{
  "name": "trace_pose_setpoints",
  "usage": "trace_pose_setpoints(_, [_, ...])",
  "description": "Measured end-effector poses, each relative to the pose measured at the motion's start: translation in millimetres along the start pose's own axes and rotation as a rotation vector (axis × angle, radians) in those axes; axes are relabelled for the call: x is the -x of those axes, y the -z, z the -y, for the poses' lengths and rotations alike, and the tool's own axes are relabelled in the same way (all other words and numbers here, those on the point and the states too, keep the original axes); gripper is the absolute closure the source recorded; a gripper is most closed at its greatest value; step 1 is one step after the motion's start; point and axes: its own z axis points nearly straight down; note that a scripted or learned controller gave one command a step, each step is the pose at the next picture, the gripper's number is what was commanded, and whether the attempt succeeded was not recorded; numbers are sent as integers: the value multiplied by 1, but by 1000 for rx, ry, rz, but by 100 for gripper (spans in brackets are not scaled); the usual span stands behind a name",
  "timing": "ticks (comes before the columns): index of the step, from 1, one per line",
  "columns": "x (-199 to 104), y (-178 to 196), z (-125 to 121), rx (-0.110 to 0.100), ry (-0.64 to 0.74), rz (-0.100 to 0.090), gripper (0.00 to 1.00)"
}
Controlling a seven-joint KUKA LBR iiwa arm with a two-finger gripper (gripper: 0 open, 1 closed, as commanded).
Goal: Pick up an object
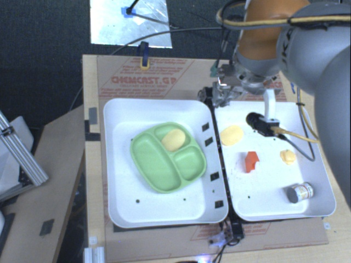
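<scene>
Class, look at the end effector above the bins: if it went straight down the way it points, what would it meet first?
Probably the far rim of the right bin, near the divider between the bins, since the end effector hangs there; depth is unclear from this slant.

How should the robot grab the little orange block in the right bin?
Come straight down from above and pinch the orange block across its narrow width. It lies alone on the floor of the right bin, with bare space on both sides for the fingers, so this is probably the easiest grip.
</scene>
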Motion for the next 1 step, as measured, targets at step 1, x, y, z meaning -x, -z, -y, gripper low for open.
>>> trace_pose_setpoints(1, [-43,-10,-8,1,0,0,100])
